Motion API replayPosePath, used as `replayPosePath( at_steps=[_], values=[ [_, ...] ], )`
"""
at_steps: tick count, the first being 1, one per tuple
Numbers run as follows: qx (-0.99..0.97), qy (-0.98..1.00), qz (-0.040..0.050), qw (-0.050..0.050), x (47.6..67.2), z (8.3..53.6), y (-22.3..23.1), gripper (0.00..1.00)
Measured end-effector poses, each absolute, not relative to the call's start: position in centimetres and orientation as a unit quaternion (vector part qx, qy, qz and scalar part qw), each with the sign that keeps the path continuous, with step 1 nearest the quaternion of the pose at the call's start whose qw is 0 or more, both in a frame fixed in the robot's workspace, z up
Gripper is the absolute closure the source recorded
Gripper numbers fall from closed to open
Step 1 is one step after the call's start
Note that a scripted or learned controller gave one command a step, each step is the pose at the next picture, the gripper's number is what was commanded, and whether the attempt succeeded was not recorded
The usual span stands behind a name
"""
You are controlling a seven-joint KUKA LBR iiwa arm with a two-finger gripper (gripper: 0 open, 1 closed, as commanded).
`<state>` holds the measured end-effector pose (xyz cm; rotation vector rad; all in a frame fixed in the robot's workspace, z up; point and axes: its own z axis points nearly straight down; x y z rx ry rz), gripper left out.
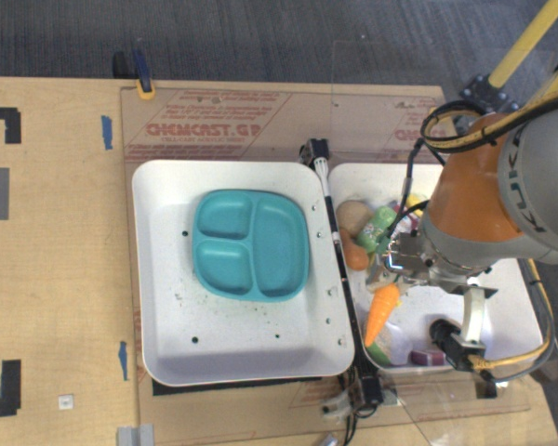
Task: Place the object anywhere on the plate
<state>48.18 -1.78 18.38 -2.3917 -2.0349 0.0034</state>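
A teal plate (252, 244) with three compartments lies in the left white bin (158, 277), with nothing on it. In the right bin (521, 305) an orange toy carrot (380, 313) lies tilted, its thick end up toward the gripper. My gripper (393, 260) hangs over the right bin's left part, just above the carrot's thick end, and the orange-banded wrist (470, 203) hides most of it. I cannot tell whether it touches the carrot.
The right bin also holds a beige rounded object (352, 216), a green item (381, 225), a small orange piece (355, 256) and a purple item (426, 356). A black divider rail (333, 240) runs between the bins.
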Motion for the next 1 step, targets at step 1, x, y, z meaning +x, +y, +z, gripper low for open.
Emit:
replayPosePath(
  at_steps=[1],
  values=[
    [-0.768,-0.640,-0.0022,0.001,54.06,24.52,5.63,1.00]
  ],
)
